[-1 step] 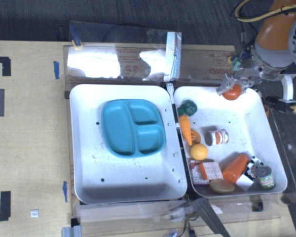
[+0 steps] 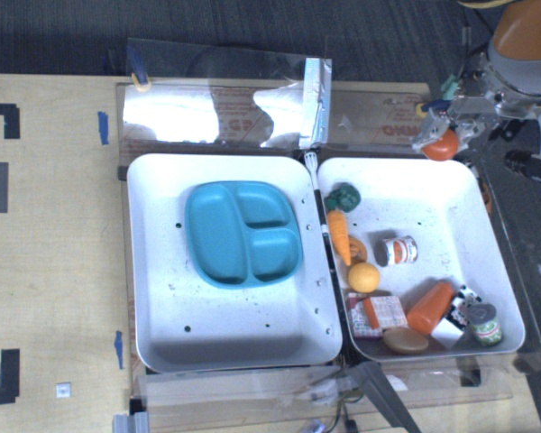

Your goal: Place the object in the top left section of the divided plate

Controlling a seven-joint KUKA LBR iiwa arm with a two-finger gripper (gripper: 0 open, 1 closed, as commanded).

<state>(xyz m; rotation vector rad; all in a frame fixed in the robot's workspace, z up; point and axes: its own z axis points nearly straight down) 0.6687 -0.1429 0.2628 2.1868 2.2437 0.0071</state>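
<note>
Pincer [image 2: 440, 141] clamped on small red-orange object [image 2: 442, 147], raised over right bin's [image 2: 487, 233] far corner; carry step under way, I judge; next calls for travel leftward to blue divided plate [image 2: 243, 233], top left section.

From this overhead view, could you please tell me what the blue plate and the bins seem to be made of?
The plate looks like moulded plastic: uniform matte blue with rounded dividers. The left bin and right bin look like white plastic with a slight sheen, though coated metal can't be ruled out.
</note>
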